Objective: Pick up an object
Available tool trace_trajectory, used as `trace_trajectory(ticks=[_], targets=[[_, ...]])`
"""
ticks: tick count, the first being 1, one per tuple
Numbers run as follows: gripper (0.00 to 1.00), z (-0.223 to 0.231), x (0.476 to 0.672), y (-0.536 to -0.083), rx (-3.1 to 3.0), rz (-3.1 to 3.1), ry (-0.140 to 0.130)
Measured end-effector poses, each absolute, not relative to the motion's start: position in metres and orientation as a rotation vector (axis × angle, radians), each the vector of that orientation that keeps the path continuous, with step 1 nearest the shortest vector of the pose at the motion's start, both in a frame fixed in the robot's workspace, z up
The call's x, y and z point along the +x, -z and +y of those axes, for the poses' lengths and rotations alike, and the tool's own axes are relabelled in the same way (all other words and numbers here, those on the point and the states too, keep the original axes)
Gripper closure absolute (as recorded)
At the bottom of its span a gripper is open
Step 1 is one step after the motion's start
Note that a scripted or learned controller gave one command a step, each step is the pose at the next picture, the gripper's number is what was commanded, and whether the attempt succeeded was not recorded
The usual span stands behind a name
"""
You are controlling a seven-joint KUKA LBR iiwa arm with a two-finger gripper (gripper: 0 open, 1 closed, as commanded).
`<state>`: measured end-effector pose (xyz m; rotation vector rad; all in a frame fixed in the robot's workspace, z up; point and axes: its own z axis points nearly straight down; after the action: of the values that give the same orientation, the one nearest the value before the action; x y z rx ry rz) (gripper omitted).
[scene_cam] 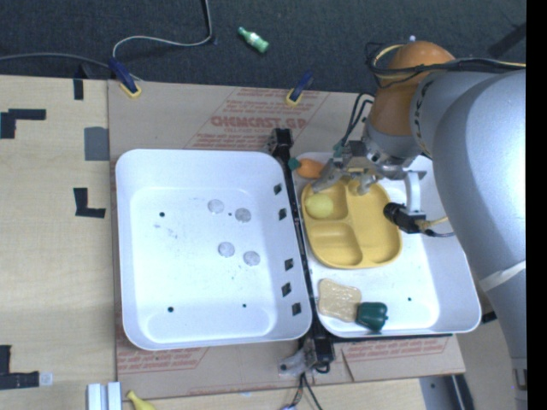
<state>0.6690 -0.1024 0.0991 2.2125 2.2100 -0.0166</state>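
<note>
I'm seeing cardboard (214, 118) lying under both bins (137, 254) on dark carpet (342, 7), gripper (355, 173) hanging over the yellow tray (359, 242), grip unreadable.

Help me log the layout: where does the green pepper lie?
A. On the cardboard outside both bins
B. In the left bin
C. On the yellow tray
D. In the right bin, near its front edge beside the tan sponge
D: the pepper lies on the right bin floor near the front edge, against the sponge, apart from the tray.
</note>
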Motion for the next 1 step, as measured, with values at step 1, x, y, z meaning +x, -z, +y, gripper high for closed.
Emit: trace_trajectory(ticks=[1], targets=[[1.00,-0.1039,0.6684,-0.1083,2.212,2.210,0.022]])
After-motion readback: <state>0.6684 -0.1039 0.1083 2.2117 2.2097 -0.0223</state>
